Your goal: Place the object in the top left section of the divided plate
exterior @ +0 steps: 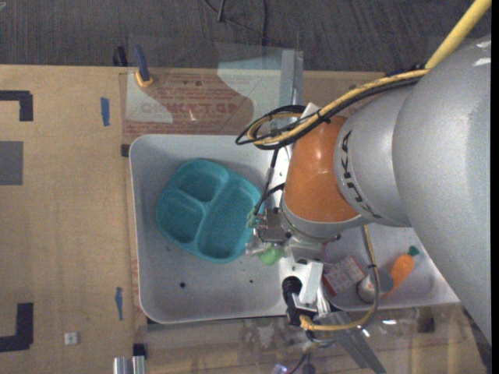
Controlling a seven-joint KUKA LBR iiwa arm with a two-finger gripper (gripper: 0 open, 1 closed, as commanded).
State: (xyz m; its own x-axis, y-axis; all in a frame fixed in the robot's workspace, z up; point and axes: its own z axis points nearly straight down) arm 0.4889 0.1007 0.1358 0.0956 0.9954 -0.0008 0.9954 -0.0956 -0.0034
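— Where's the claw [269, 248], and what's it doing?
— Just beside the teal divided plate [204, 209]; a green object [269, 255] shows under it. Grip state: cannot tell.
— Anything further out?
— A toy carrot [401, 269] by the white bin's [148, 232] right end.

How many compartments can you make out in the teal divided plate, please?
3. The divided plate shows one large section toward the arm and two smaller ones on its far side, one upper, one lower. The wrist overlaps its right edge, so something there may be hidden.

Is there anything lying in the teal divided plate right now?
No, the teal divided plate shows bare compartments; the toy carrot lies apart in the bin.
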